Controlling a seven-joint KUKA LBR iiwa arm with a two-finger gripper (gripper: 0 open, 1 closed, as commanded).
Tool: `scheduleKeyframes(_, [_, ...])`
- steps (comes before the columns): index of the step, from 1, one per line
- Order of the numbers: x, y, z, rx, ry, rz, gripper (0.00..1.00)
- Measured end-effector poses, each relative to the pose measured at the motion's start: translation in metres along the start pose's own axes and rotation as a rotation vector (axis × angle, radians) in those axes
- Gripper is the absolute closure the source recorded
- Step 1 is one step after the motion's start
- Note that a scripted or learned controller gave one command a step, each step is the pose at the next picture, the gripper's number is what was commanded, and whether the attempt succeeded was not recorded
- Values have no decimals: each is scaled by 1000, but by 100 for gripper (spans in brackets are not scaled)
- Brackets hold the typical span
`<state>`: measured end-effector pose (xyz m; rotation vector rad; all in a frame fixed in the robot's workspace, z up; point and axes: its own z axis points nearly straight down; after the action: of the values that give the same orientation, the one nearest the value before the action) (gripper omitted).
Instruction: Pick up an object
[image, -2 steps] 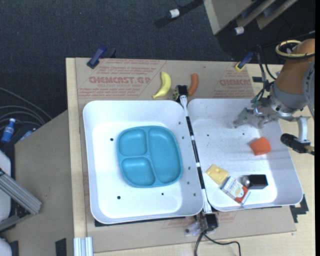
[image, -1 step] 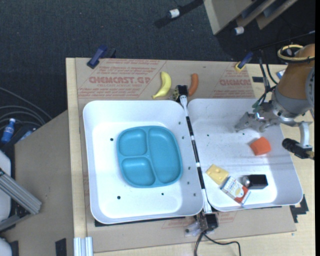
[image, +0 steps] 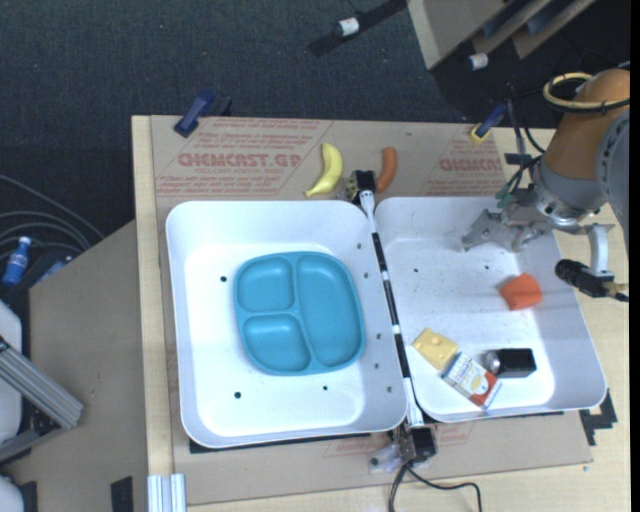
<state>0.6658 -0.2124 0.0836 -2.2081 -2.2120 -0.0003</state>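
The table (image: 250, 160) is a pale board printed with red lettering, set on a dark carpeted floor (image: 150, 60). Cables (image: 40, 215) trail over the floor at the left, and a ribbed metal rail (image: 35, 385) lies at the lower left corner.

On the bare board behind the bins lie a yellow banana (image: 326, 170) and, just to its right, an orange carrot-shaped piece (image: 386, 168). A blue clamp (image: 193, 115) grips the table's far left edge and another blue clip (image: 487, 125) sits at the far edge on the right. A black bar (image: 385, 290) runs along the seam between the two bins.

The left bin (image: 200, 400) holds a blue divided plate (image: 299, 312) with three compartments, lying flat near its middle.

The right bin (image: 440, 250) holds an orange block (image: 521, 292) near its right side. Toward the near edge lie a yellow wedge like cheese (image: 435, 348), a small white and red packet (image: 468, 378) just beside it, and a black block (image: 515, 362) next to the packet.

The grey arm reaches in from the right, and its fingers (image: 500, 228) are spread open low over the far part of the right bin, with nothing between them. The orange block lies near them, toward the camera and apart from them.
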Motion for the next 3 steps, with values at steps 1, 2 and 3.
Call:
scheduleKeyframes(1, [-2,1,-11,-10,-9,-2,100])
scheduleKeyframes(2, [0,1,-11,-8,-6,-2,0])
scheduleKeyframes(3, [-3,-1,-4,-8,4,-4,0])
